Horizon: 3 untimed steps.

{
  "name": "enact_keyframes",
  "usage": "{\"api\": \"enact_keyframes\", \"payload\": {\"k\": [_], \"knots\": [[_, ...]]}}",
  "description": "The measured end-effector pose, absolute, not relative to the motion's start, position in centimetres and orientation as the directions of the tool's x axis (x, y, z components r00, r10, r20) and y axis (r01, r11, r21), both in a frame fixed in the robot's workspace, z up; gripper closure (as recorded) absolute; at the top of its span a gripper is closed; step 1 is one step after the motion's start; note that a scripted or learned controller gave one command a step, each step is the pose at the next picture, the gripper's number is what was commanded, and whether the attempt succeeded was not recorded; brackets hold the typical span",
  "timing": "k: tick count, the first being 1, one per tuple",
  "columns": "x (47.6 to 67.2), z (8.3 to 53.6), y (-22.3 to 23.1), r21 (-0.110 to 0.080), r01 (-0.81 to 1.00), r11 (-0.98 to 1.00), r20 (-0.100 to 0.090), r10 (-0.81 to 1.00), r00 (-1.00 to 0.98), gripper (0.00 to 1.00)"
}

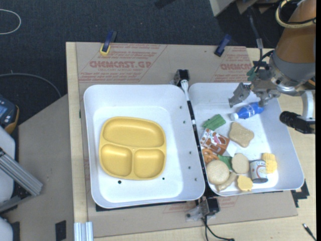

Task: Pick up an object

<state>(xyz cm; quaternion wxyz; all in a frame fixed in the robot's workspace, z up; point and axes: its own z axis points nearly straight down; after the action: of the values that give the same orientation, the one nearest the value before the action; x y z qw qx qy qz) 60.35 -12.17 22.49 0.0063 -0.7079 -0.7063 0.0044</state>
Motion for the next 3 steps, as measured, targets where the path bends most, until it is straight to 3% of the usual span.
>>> {"api": "enact_keyframes", "payload": {"k": [1,3], "knots": [[60.6,23.2,-12.2,-0.002,1.000,0.000,0.001,1.000,0.000,0.00],[60.7,13.0,-11.1,-0.008,1.000,0.000,0.002,1.000,0.000,0.00]]}}
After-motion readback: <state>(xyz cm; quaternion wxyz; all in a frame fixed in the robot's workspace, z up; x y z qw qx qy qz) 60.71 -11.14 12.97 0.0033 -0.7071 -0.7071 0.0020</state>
